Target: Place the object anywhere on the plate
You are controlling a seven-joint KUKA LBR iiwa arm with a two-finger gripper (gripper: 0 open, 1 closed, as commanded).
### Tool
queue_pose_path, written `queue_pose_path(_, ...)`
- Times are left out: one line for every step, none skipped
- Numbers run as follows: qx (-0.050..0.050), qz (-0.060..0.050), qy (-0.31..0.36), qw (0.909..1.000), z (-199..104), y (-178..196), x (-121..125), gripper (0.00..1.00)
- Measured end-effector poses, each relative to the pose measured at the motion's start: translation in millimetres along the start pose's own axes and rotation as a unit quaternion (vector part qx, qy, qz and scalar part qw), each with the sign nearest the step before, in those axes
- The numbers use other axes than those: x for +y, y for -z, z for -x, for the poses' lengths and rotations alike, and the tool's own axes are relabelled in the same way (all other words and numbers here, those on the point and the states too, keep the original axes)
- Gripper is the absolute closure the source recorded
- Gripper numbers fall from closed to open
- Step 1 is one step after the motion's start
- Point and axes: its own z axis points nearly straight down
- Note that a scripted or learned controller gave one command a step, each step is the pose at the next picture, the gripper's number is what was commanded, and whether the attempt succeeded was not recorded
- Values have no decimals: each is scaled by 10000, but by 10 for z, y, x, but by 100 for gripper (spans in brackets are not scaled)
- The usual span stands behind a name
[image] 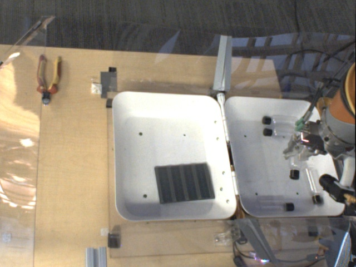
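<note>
As seen from above at a slant, a pale wooden desk (67, 166) with two shallow white bins side by side, rims touching along the middle

In the left bin (125, 149), a dark grey ribbed rectangular plate (184, 182), flat on the floor toward the near edge, slightly right of that bin's centre, with nothing on top of it

In the right bin (247, 166), several small clear pieces with black caps (268, 131), hard to make out against the white: two caps close together near the upper middle, one further down near the centre right, and two more along the near edge. All of them well apart from the plate, in the other bin

From the right edge, the grey arm (336, 135) with its orange band (349, 102) over the right bin's far right side. At its end, the fingers (300, 142), low above the bin floor with a small green and red light beside them, between the upper pair of caps and the cap lower down. Cannot tell how far open, nor whether anything clear sits between them; glare and transparent plastic blur that spot

On the desk at upper left, well away from both bins, a pair of pliers (48, 79) with red and yellow handles. Just beyond the left bin's far left corner, a small dark bracket (110, 81). Between the bins at their far edge, an upright grey metal bar (222, 63). Behind the desk, dark carpet
</note>
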Motion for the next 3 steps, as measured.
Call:
queue_pose_path(5,-7,2832,9591,-913,-238,108,100)
queue_pose_path(6,-8,2515,9678,-1700,-237,398,100)
queue_pose_path(10,-2,3218,9468,-2655,-237,452,100)
